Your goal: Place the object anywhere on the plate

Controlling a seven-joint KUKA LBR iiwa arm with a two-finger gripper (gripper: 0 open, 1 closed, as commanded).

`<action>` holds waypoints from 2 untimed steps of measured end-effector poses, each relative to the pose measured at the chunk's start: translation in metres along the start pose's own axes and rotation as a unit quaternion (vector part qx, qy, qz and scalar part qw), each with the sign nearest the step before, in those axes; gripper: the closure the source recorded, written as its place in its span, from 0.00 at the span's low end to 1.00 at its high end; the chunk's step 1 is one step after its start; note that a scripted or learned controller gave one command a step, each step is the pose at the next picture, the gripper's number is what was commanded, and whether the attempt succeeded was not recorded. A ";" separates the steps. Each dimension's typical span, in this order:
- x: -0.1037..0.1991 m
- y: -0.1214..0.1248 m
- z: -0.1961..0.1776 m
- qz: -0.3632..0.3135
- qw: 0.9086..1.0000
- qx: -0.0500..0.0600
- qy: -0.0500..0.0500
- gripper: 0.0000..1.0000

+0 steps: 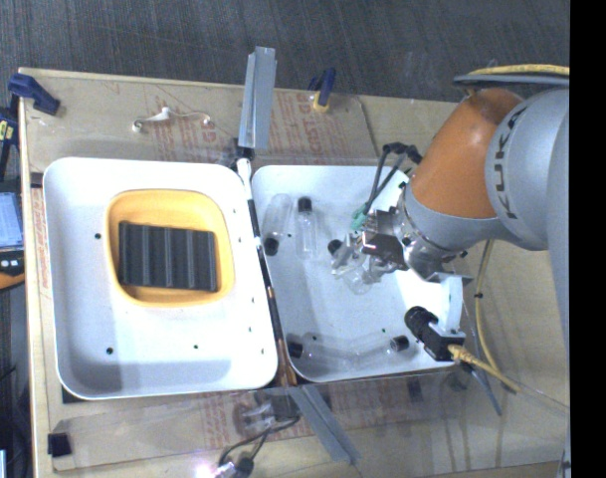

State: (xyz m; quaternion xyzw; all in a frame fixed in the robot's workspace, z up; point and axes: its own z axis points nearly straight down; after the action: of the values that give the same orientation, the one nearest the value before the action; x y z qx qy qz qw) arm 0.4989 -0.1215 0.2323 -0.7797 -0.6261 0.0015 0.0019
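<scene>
The move turns on the gap between the two bins. The jaws hang low in the right bin (437, 182), about its middle, while the yellow plate (168, 205) sits in the left bin (74, 267), well apart from them toward the counter's left edge, beyond the two bins' touching rims. Whether the jaws are apart, together or clamped on something I cannot tell: the wrist and its cables cover them, and what lies under them is clear plastic that blurs into the white floor. A clear piece (354, 272) lies just at the jaws, on their near side, and I take it to be the task's thing, though its outline and long axis are too faint to read. A clear tube with a dark cap (304, 222) lies near the bin's left wall, running roughly front to back, and another clear piece (357, 347) lies along the near wall. A dark ribbed block (168, 257) already rests on the plate, its ribs running front to back, and leaves a bare rim all round. The arm (502, 177) reaches in from the counter's right edge, its orange band above the wrist and the wrist bent down and leftward into the bin. The carry would likely need a lift over both rims and then a long travel left.
</scene>
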 end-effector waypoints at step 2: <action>0.163 0.070 0.042 -0.096 0.995 0.000 0.000 1.00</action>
State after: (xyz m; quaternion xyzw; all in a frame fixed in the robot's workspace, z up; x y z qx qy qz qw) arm 0.6021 0.0222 0.1899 -0.7162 -0.6979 0.0017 0.0021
